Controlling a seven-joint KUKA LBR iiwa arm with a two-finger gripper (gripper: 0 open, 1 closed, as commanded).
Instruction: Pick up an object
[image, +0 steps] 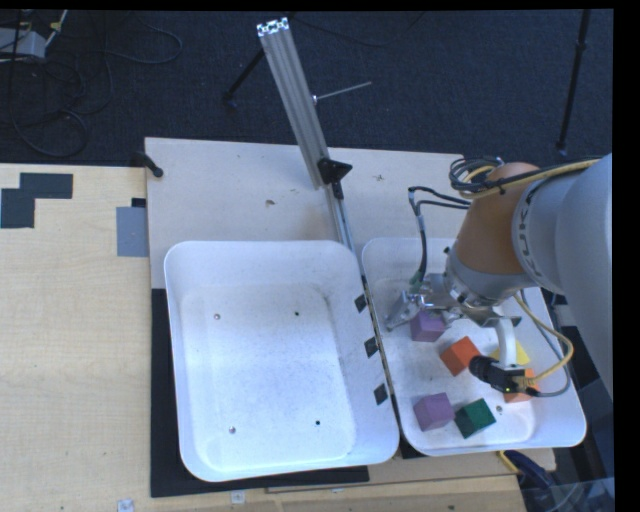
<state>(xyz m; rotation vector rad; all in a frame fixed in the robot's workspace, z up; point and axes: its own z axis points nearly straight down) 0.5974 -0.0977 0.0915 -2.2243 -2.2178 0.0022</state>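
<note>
Two shallow white bins with rounded corners and a faintly speckled matte finish are sitting side by side on the pale surface (230, 185). The left bin (200, 270) is showing only its plain floor with a few small dark dots. The right bin (560, 425) is holding small solid blocks with crisp edges: a purple cube (428, 325) near the bin's middle, an orange cube (460, 355) just beside it, a second purple cube (433, 410) nearer the front wall, and a dark green cube (475, 417) close to that one. A yellow piece (520, 352) is peeking out behind the gripper hardware — its shape is hard to make out.

The arm (540, 235) — smooth grey casing with an orange band — is reaching in from the right and bending down over the right bin. Its gripper (425, 305) is sitting directly above the first purple cube, metal fingers seemingly straddling the cube's upper edge; whether they are apart or pressed onto it I cannot tell from this slant. A ribbed aluminium rail (295, 90) is slanting across the back of the surface.
</note>
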